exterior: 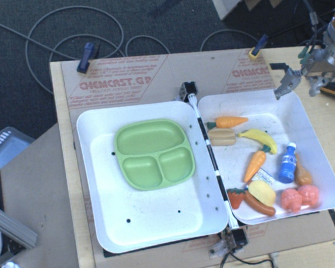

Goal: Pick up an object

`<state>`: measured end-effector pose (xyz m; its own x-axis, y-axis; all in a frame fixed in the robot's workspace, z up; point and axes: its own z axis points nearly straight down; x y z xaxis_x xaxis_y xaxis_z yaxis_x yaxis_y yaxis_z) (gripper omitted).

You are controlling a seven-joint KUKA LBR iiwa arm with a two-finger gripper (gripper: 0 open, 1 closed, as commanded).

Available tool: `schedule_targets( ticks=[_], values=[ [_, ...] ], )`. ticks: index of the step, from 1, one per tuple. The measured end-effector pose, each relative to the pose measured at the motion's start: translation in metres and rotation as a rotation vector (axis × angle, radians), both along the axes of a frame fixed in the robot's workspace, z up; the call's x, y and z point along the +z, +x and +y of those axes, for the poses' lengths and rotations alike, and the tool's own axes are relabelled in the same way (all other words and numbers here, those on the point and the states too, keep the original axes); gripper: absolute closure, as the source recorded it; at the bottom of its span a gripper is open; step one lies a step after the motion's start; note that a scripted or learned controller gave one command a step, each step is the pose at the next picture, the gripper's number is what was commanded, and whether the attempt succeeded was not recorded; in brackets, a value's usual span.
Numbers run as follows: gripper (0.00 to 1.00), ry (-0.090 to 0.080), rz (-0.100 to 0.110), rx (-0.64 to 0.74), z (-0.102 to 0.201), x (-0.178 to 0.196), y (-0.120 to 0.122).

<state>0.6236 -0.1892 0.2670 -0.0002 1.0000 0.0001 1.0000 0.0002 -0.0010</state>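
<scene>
**Hand spread and bare above the right bin's far corner**

Hand is seen at the right edge of the camera view, above the far right corner of the right bin, its two fingers spread apart with nothing between them. One finger reaches over the bin's rim toward the left; the other sits further right, over the desk. No toy is touched by it.

All candidate objects are found in the right bin. A carrot lies near the far wall, pointing right. Just below it a tan, bun-like piece is placed against the divider side, and a yellow banana curves away from it toward the bin's middle. A second carrot is laid at a slant in the centre. A blue bottle with a white cap lies to the right of it, and a brown piece rests just beside the bottle. Toward the near wall a yellow lemon-like object is seen, with a red strawberry-like item to its left and a sausage touching its near side. Two pink rounded pieces are set side by side in the near right corner.

The left bin is occupied by a green divided plate, positioned toward the far side, with three compartments. A blue clamp is fixed at the desk's far left edge.
</scene>
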Motion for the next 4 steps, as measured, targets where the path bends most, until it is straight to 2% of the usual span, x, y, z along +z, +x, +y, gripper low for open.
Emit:
schedule_targets(
  ticks=[1, 2, 3, 4],
  values=[
    [0.0, 0.0, 0.001, -0.001, 0.03, -0.122, -0.027],
    [0.0, 0.001, 0.001, 0.0, 0.073, -0.183, -0.071],
    [0.0, 0.001, 0.002, -0.001, 0.097, -0.183, -0.098],
    [1.0, 0.0, 0.0, -0.002, 0.097, -0.173, -0.098]
  ],
)
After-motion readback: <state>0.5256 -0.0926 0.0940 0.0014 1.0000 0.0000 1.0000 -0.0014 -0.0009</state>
